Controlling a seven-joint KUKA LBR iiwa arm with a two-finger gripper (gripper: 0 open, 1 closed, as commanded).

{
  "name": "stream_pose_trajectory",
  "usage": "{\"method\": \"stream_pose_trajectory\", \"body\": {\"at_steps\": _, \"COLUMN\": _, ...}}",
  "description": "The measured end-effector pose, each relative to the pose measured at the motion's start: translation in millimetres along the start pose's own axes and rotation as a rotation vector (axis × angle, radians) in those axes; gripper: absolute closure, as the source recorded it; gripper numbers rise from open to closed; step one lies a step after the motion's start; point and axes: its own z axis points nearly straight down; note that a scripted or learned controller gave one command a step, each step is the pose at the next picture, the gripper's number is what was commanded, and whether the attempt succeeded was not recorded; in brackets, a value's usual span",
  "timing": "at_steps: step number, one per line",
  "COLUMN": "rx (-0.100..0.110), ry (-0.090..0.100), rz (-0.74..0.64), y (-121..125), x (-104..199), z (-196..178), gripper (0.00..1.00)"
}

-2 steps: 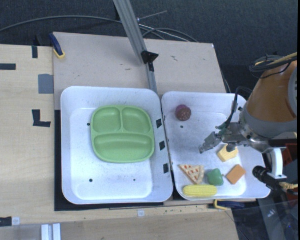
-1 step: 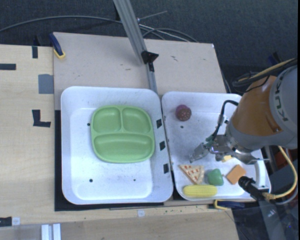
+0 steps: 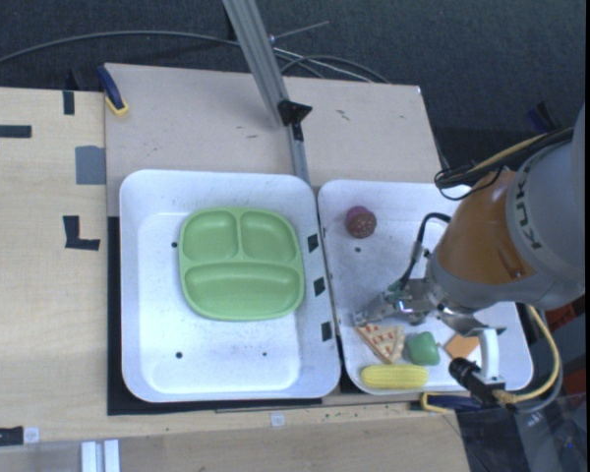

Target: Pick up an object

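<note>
The pincer (image 3: 372, 315) hangs low inside the right bin (image 3: 393, 203), near its left wall, at the end of the grey arm (image 3: 531, 234) whose orange band (image 3: 477, 239) sits up and to the right of it. Its metal fingers point toward the divider between the two bins, and whether they stand wide or narrow I cannot tell from this slanted look; nothing can be seen between them. Just below the pincer, almost under its tips, lies a pizza slice (image 3: 381, 341), a tan wedge with red specks. Just right of that slice, below and to the right of the pincer, sits a green pepper-like toy (image 3: 423, 348), and further right still an orange piece (image 3: 461, 345) peeks out from under the wrist. Below all of these, along the near rim of the bin, lies a yellow corn cob (image 3: 393, 376). Up above the pincer, well apart from it near the far side of the same bin, rests a dark red ball-shaped fruit (image 3: 361, 222). To the pincer's left, past the divider, the left bin (image 3: 143, 293) holds a green divided plate (image 3: 242, 264) with three compartments, lying flat. Both bins rest on the table (image 3: 39, 264).
</note>
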Motion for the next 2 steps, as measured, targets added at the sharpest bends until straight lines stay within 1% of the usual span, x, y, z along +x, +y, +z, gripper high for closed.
{"method": "stream_pose_trajectory", "body": {"at_steps": 1, "rx": -0.002, "ry": -0.001, "rz": -0.001, "y": 0.7, "x": 0.1, "z": -11.7, "gripper": 1.00}}
{"method": "stream_pose_trajectory", "body": {"at_steps": 2, "rx": 0.001, "ry": -0.005, "rz": 0.001, "y": -3.2, "x": -1.3, "z": -54.5, "gripper": 1.00}}
